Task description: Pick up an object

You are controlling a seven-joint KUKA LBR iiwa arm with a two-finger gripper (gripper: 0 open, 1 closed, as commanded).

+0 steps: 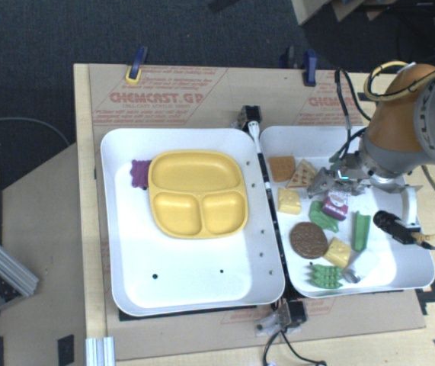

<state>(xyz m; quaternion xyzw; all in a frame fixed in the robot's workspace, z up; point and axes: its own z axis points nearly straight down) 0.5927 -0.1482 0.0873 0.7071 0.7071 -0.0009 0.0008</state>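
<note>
We see brown worktop (202,90) on dark carpet (49,36), clamps at back edge. Left bin (126,280) has yellow tray (198,191). Gripper (337,180) low over toy food (320,235) in right bin (407,265)

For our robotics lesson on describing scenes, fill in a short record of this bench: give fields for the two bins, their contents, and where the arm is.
left bin: holds a yellow divided plate with a purple item touching its left edge
right bin: holds toy food, including a brown round patty, yellow cheese-like blocks, green pieces and a tan cracker
arm: reaches in from the right, over the right bin
pincer: low over the toy food; grip cannot be told
</note>
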